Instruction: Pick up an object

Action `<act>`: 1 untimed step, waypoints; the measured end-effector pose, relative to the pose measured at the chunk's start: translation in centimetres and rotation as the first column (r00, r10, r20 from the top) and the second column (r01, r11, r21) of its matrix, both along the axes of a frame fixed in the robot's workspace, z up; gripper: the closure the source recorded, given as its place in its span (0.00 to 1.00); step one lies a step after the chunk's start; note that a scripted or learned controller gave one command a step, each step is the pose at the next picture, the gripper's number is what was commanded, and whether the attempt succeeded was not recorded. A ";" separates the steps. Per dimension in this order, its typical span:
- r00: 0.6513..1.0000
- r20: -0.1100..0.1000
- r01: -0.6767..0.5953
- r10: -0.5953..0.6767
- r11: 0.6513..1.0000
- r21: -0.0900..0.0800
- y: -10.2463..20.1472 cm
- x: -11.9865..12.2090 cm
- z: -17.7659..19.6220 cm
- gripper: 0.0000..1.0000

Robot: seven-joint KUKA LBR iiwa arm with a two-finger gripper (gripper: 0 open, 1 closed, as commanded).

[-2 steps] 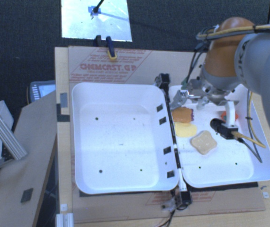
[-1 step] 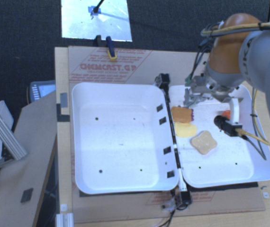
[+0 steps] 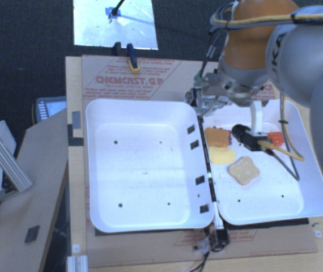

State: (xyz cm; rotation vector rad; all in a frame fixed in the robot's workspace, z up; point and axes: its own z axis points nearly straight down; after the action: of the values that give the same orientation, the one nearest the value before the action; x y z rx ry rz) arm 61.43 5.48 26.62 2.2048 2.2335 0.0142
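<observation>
In the right bin (image 3: 297,200) lie an orange-brown block (image 3: 218,136), a flat yellow piece (image 3: 222,156) just below it, a tan slice of toast (image 3: 243,170) nearer the front, and a red piece (image 3: 276,138) toward the right. My gripper (image 3: 204,102) hangs over the bin's far left corner, above and just behind the orange-brown block. Nothing shows in its grasp. The grey arm with its orange band comes in from the upper right and hides the bin's far edge.
The left bin (image 3: 102,169) sits alongside, joined by a black-clipped divider (image 3: 202,163). Behind the bins lie a cardboard sheet with red lettering (image 3: 130,79) and a shiny metal plate (image 3: 115,16). An aluminium rail (image 3: 3,157) stands at the far left.
</observation>
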 end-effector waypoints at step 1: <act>1.000 -0.011 0.004 -0.004 1.000 -0.002 4.4 -5.5 0.0 1.00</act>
State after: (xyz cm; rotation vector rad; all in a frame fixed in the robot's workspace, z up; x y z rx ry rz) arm 55.92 9.87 26.64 2.2133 2.2342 0.0004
